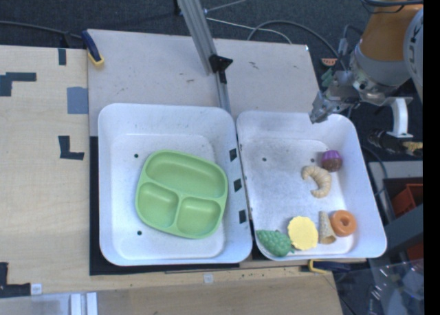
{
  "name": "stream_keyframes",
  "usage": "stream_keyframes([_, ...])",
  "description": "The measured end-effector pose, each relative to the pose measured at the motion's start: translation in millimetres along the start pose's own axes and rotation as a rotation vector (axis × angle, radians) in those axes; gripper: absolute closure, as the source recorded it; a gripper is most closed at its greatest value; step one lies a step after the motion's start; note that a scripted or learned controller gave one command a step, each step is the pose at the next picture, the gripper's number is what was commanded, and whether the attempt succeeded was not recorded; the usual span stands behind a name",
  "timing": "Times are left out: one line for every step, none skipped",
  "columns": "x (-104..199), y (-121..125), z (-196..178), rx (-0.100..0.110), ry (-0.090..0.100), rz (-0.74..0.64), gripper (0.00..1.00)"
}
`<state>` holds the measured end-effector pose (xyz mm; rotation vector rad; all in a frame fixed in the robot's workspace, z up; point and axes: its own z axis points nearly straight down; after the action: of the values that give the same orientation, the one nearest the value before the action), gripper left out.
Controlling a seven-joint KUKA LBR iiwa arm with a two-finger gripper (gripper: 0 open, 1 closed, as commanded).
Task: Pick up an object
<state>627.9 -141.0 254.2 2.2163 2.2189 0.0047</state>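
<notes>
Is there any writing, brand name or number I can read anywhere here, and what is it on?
None can be read.
Green tray: plain, no lettering.
White bins: black marks along the middle rims, no letters.
Toy foods, such as the doughnut: no labels.
Bench: dark tape pieces, no words.
Arm: no legible marking.
Gripper: too small and blurred to show any text.

Right bin (275,135): purple ball (331,160), tan croissant (317,180), orange donut (342,223), yellow disc (302,232), green broccoli (275,242), all lying loose.
</notes>
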Motion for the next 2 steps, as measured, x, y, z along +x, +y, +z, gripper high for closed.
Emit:
stream_keyframes([57, -13, 9, 0.008, 0.003, -0.005, 1.00])
stream_keyframes([106, -14, 5, 0.007, 0.003, -0.005, 1.00])
